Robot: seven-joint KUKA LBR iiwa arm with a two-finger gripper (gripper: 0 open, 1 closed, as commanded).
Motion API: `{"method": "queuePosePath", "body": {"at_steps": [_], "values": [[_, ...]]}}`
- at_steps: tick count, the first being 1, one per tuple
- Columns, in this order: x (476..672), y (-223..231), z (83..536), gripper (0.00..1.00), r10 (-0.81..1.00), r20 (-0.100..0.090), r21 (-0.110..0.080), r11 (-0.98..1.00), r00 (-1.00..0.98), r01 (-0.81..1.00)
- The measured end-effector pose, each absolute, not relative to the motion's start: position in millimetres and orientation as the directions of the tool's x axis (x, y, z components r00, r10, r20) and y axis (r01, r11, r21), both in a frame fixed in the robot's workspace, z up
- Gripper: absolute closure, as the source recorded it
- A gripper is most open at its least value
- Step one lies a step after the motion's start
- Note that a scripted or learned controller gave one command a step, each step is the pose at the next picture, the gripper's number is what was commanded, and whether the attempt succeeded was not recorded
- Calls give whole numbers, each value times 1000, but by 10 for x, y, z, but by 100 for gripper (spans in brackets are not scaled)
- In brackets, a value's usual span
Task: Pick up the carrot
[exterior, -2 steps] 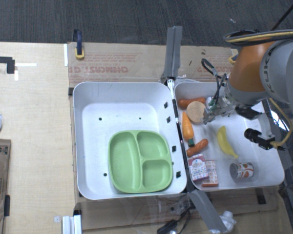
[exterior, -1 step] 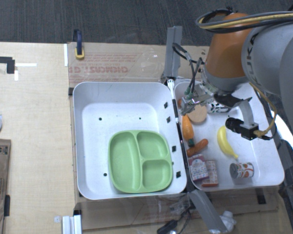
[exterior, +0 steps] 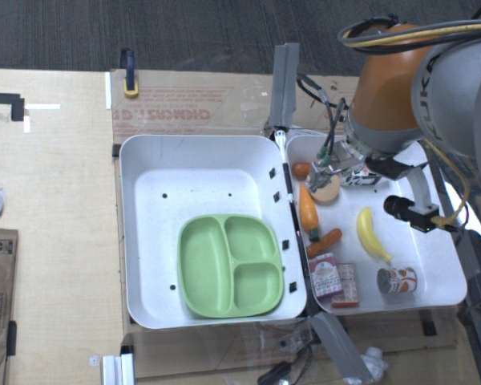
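The gripper [exterior: 330, 167] hangs low over the back left part of the right bin [exterior: 445, 291], under the orange band of the arm [exterior: 401, 79]; whether it is spread or pressed together cannot be told from this view. Just below it sits a pale round item [exterior: 327, 189], close to or touching it. A small red-orange piece [exterior: 301, 169] lies just to the left of the gripper, near the bin's back corner.

The carrot [exterior: 307, 208] lies just beside and in front of the gripper, along the left wall of the right bin, apart from the gripper. It is orange, plump, with a greenish end toward the front. A reddish sausage-like piece [exterior: 325, 241] lies just beyond that end. Farther out are a banana [exterior: 372, 235], a red and white packet [exterior: 334, 283] and a small can [exterior: 397, 280]. The left bin [exterior: 144, 215] holds a green divided plate [exterior: 231, 265].
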State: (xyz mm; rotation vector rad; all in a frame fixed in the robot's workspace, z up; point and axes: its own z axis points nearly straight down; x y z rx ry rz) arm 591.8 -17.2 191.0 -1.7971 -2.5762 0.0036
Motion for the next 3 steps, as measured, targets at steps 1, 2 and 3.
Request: {"method": "queuePosePath", "body": {"at_steps": [1,2,3], "values": [[5286,-282,2035,100,873,1,-2,488,-488,873],[5219,278,1912,100,700,0,-1,714,-714,700],[5845,-474,2077,100,177,-3,1,984,-984,177]]}}
